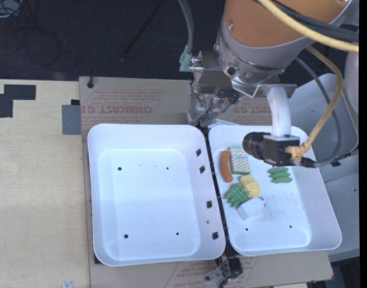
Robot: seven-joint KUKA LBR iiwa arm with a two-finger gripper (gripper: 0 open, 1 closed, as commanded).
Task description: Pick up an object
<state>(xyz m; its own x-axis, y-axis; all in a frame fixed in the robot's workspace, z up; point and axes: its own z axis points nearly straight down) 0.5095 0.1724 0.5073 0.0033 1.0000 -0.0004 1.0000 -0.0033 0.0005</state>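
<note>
Several small items lie in the right bin: an orange sausage-shaped piece, a green-and-white patterned block, a yellow corn piece, a green leafy piece, a white block and a green pea pod. My gripper hangs over the far rim where the two bins meet, up and to the left of the items. Nothing is visibly held in it.
The left bin stands beside the right one on a cardboard sheet. A black cylinder mounted on the arm juts over the right bin's far part, just above the patterned block. The arm's large body fills the upper right.
</note>
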